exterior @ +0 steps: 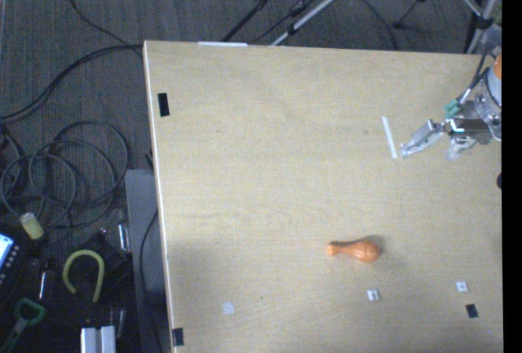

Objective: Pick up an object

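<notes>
I am holding my end effector (432, 142), fingers apart and unloaded, up-right of the orange pear-shaped object (356, 250), whose long axis is lying left-right on the counter (261, 180).

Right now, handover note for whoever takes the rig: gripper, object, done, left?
Gripper: at the right edge of the wooden tabletop, fingers spread, nothing between them, next to a small white strip.
Object: orange pear-shaped piece lies on its side lower down the top, well apart from the gripper.
Done: nothing picked.
Left: move over the orange piece, descend, close, lift.
</notes>
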Controlling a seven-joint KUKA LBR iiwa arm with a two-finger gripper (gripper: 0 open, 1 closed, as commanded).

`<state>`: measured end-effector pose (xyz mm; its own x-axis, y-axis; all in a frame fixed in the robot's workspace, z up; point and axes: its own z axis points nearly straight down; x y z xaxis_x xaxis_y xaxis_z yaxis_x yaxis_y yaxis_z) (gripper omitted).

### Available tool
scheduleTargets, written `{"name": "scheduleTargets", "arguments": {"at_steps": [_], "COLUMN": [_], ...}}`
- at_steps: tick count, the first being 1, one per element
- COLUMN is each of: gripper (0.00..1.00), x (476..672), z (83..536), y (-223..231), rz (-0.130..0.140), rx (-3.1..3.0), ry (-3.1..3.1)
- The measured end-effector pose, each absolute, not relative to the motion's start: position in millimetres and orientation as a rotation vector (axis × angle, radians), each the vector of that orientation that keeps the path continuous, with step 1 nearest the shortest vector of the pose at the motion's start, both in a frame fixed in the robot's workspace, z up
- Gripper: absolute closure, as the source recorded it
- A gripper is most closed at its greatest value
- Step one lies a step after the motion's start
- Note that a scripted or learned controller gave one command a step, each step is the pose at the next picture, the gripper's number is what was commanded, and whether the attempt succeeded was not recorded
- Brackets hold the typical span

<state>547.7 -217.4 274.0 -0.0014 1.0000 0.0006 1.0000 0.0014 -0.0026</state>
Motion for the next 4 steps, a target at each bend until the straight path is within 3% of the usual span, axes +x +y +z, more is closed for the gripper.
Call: {"name": "scheduleTargets", "arguments": {"at_steps": [1, 2, 3, 4], "gripper": [0.0, 0.0, 1.0, 0.0], "x": [593.8, 637.3, 637.6, 637.5], "z": [206.4, 82.9, 92.3, 92.2], "y": [-209.5, -192.4, -192.0, -192.0], "rz": [0.006, 0.004, 0.007, 0.007], "rx": [-2.225, -2.099, -2.099, -2.099], "ry": [-2.216, -2.334, -2.337, -2.337]}}
